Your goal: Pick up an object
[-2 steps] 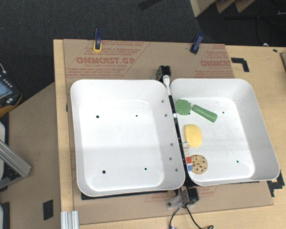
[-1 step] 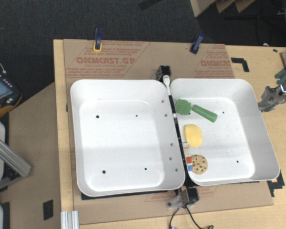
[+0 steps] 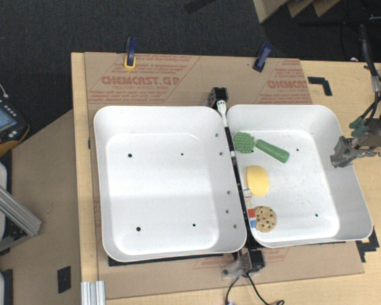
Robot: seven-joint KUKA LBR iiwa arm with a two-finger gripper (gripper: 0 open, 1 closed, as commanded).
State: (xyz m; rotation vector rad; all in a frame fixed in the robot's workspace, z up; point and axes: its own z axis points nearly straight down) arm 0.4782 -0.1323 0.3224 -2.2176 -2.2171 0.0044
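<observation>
- Your pincer (image 3: 344,154) hangs at the right bin's (image 3: 317,122) right rim; you cannot tell its state.
- The green brush (image 3: 259,146), yellow lemon (image 3: 258,180) and cookie (image 3: 265,218) lie by that bin's left wall, well apart from it.
- Bare floor lies between.

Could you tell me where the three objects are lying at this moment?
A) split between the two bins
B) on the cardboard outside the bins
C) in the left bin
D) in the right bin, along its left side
D: the green brush, yellow object and cookie all lie in the right bin, near its left wall.
</observation>
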